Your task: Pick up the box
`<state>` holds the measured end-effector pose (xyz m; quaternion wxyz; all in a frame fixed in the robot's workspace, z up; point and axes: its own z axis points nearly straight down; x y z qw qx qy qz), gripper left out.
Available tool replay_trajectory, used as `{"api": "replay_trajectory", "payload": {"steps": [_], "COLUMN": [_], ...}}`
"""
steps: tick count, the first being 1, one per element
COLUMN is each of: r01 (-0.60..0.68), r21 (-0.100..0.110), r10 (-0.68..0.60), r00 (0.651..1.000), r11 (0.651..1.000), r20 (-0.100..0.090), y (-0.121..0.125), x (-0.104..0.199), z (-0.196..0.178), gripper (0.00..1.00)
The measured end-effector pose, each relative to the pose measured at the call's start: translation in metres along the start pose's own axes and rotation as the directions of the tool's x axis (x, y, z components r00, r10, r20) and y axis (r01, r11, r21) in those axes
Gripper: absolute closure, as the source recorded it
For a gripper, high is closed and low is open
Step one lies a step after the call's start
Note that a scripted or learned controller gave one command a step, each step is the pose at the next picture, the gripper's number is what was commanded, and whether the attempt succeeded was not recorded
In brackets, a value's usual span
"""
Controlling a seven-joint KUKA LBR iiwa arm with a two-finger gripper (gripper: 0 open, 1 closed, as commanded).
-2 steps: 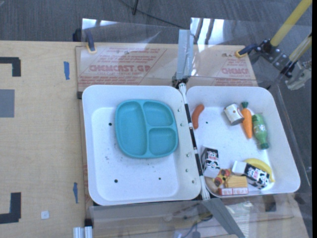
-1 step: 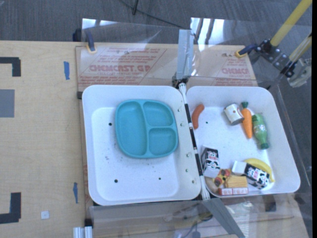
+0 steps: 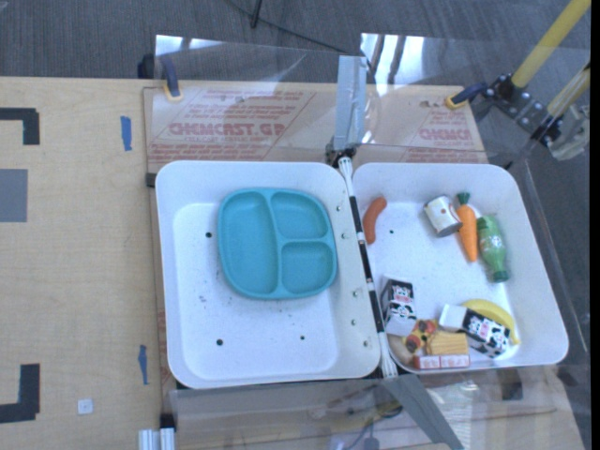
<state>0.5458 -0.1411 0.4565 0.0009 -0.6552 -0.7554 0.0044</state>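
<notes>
Jaws first: I am not managing to tell from this view whether they are released or clenched, and I am seeing nothing gripped. I am looking down on the bench (image 3: 75, 251) with both bins side by side. The left bin (image 3: 187, 289) is carrying a teal plate (image 3: 277, 242) with three compartments, lying flat toward its far side. The box (image 3: 400, 302), small and printed black and white, is sitting in the right bin (image 3: 536, 251) close to the wall shared with the left bin, toward the near edge. A second box (image 3: 489, 333) with similar print is lying near the near right corner, just beside a banana (image 3: 497, 312), with a small white block (image 3: 454, 317) touching it. Between the two boxes a red and yellow clutter (image 3: 436, 343) is resting against the near wall; I am not making out what it is. Farther back, a sausage (image 3: 373, 219) is lying near the shared wall, and a can (image 3: 439, 215), a carrot (image 3: 466, 232) and a green bottle (image 3: 492, 247) are grouped close together.
</notes>
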Motion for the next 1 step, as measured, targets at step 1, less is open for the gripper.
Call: {"api": "replay_trajectory", "payload": {"steps": [1], "r01": [0.001], "r21": [0.000], "r10": [-0.001], "r00": [1.000], "r11": [1.000], "r20": [0.002], "y": [0.0024], "x": [-0.0011], "z": [-0.0081], "gripper": [1.00]}}
